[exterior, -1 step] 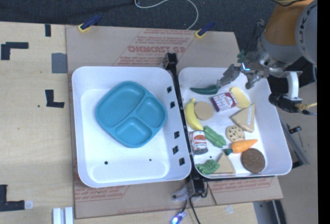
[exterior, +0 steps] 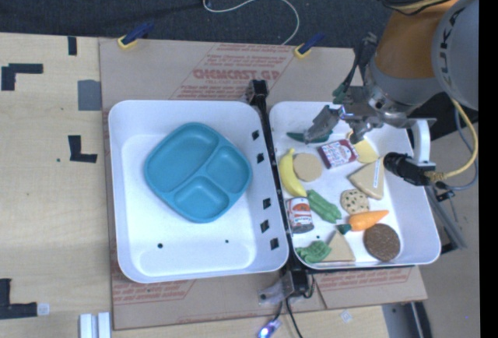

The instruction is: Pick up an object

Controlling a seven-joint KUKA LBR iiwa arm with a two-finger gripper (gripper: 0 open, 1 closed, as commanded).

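Observation:
My gripper (exterior: 339, 129) hangs over the far part of the right bin (exterior: 426, 208), its fingers spread apart with nothing between them. Just below it lie a red-and-white packet (exterior: 336, 152) and a small yellow piece (exterior: 366, 150). Toy food covers the rest of the bin: a banana (exterior: 290, 173), a round beige biscuit (exterior: 308, 167), a cheese wedge (exterior: 368, 179), a chip cookie (exterior: 354, 200), a carrot (exterior: 366, 220), a brown round cookie (exterior: 382, 241), a green pod (exterior: 324, 205), a small can (exterior: 300, 214) and a sandwich triangle (exterior: 339, 248).
The left bin (exterior: 128, 196) holds a blue divided plate (exterior: 198, 171). A black hinge strip (exterior: 268, 173) runs between the bins. The arm's body and cables (exterior: 420, 33) hang over the right bin's far right corner. Cardboard lies under both bins.

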